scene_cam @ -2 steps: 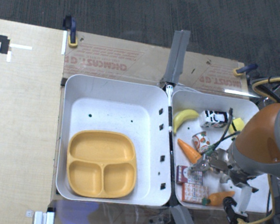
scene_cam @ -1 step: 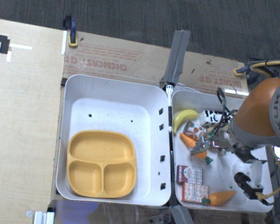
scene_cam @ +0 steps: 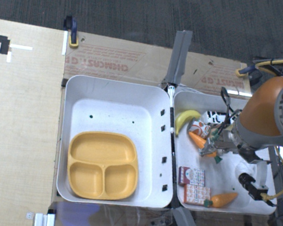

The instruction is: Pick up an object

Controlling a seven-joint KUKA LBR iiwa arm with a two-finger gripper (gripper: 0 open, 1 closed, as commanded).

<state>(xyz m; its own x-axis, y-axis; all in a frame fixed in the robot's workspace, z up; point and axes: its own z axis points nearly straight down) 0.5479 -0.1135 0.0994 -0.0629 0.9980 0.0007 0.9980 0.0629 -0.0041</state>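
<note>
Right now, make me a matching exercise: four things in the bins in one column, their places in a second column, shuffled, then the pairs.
Things:
1. yellow divided plate
2. banana
3. small carton
4. carrot by the box

Places:
A. right bin, far left corner
B. right bin, near edge
C. left bin, near half
D. right bin, left side, just beyond the red-and-white box

Pairs: 1-C, 2-A, 3-D, 4-B
</note>
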